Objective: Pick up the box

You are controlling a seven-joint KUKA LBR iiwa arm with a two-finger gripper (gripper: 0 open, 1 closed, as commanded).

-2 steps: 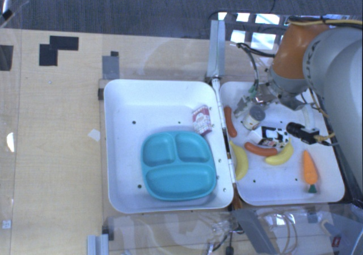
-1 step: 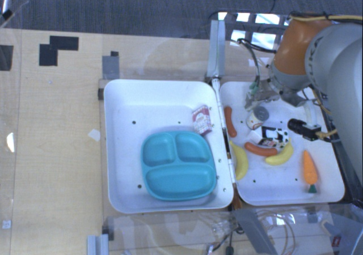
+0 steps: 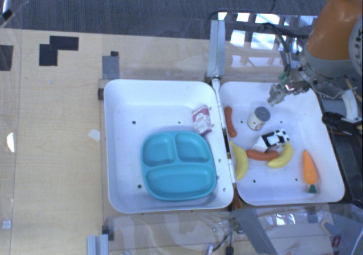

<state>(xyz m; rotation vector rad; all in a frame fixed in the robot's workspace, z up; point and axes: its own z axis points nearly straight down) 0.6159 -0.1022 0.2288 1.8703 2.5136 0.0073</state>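
Over the right bin (image 3: pixel 332 188) you see the gripper (image 3: pixel 276 96) hanging near the back wall, with nothing between its fingers; whether they are spread or pressed together you cannot tell at this size. The box (image 3: pixel 202 119), small and red-and-white, lies in the left bin (image 3: pixel 116 152), tilted against the dividing wall just behind the blue tray (image 3: pixel 178 165). So the pick is not started as far as you can judge: gripper and box sit in different bins, well apart. Left to do: cross over, descend, close, lift. Note clutter under the gripper: a cup (image 3: pixel 260 117), sausages, bananas, a carrot (image 3: pixel 309 170).
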